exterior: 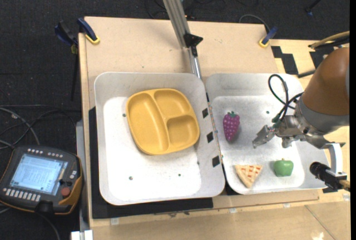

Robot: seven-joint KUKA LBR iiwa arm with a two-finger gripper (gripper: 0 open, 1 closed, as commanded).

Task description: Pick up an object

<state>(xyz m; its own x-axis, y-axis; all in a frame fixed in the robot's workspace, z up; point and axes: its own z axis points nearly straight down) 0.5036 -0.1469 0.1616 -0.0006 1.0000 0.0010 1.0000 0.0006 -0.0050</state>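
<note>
A: Which step is judged to be in hand?

B: The approach, most likely. The gripper (266,136) is seen over the right bin (219,86), between the grape bunch (231,125) and the green pepper (283,167). Nothing is held between the jaws, and whether they are set wide or narrow cannot be told from this slant.

A: What is called for next?

B: One object must be chosen first, since none is named by the task. The green pepper is found near the bin's front right, the pizza slice (248,174) just beside it toward the left, the grape bunch farther back near the dividing edge. The jaws would then need to be centred over the chosen piece, lowered, and closed across its narrower side.

A: And what is kept in each container?

B: Those three toy foods are kept in the right bin, well apart from one another. In the left bin (114,178) a yellow divided plate (163,120) is laid flat, and nothing is seen in its compartments. Both bins are carried on the surface (133,47).
</note>
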